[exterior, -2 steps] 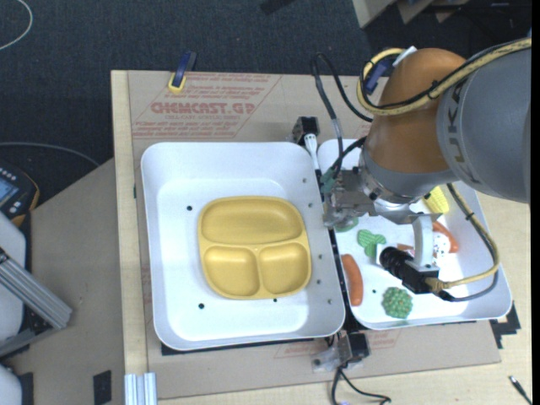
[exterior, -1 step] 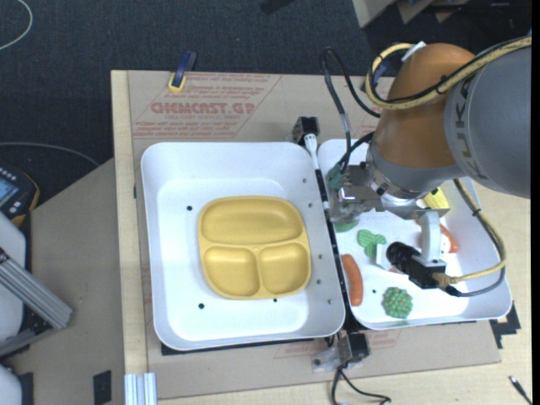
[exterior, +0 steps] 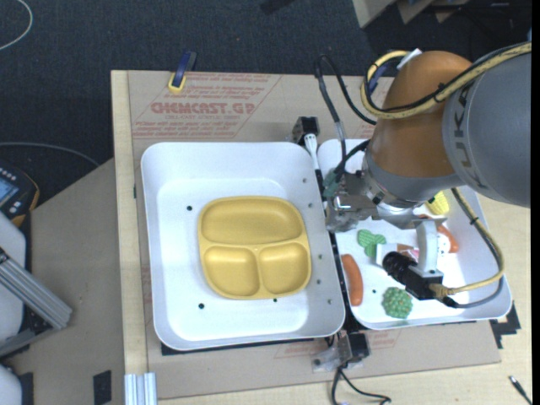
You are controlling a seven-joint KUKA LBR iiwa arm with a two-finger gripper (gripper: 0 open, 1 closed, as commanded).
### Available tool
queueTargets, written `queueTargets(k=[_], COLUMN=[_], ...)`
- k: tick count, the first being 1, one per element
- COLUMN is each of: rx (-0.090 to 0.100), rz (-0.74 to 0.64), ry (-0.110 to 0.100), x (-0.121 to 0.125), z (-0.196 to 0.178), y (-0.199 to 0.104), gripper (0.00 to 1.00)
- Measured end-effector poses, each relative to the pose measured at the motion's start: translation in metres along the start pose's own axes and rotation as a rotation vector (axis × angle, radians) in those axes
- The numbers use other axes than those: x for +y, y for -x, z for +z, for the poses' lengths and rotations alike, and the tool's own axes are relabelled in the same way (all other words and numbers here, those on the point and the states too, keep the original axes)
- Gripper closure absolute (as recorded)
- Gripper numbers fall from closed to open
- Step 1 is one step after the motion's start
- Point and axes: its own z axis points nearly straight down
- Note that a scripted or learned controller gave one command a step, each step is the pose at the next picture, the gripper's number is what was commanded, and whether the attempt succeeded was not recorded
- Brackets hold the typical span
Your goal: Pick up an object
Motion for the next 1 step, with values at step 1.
queueTargets(k=[1], rx=[-0.002], rz=[0.003], ry=[0.006], x=[0.0129], z=[-0.0094], y=[0.0129], gripper=[1.0])
